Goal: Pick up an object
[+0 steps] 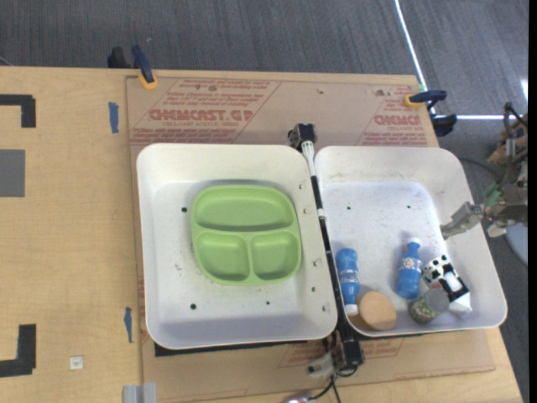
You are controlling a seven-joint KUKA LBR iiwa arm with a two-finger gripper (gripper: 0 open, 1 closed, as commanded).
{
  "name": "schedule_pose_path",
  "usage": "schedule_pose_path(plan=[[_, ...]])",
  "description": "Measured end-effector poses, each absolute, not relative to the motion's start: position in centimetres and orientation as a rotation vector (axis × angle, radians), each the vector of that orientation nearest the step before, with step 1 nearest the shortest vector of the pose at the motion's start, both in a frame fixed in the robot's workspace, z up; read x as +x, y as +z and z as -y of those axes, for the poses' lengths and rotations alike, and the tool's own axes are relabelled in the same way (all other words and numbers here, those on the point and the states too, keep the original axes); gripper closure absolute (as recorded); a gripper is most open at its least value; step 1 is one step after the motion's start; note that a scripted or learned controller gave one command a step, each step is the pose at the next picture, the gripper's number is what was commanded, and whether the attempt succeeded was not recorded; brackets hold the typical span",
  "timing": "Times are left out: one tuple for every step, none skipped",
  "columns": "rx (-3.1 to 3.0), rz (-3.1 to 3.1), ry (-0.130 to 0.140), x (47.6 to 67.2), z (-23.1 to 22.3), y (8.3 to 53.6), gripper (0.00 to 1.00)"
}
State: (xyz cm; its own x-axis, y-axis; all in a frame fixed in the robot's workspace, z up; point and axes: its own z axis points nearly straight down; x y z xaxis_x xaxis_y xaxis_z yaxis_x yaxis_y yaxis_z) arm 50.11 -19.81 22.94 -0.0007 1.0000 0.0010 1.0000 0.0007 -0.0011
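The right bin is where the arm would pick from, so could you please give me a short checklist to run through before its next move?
1. Objects in the right bin: ok; two blue bottles, a tan round object, a black-and-white toy, a grey round object.
2. Objects spaced for a clean grasp: not ok; clustered near the front edge.
3. Gripper over the right bin: ok, at its right rim.
4. Gripper finger state: cannot tell.
5. Green divided plate out of the way: ok, in the left bin.
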Motion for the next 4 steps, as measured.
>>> schedule_pose_path(plan=[[-2.402, 2.028, -0.001, 49.1, 16.0, 10.1, 0.0], [-2.256, 2.199, -0.007, 48.2, 11.2, 8.7, 0.0], [-2.134, 2.312, -0.002, 54.1, 17.5, 8.6, 0.0], [-2.03, 2.399, -0.001, 47.9, 18.9, 8.5, 0.0]])
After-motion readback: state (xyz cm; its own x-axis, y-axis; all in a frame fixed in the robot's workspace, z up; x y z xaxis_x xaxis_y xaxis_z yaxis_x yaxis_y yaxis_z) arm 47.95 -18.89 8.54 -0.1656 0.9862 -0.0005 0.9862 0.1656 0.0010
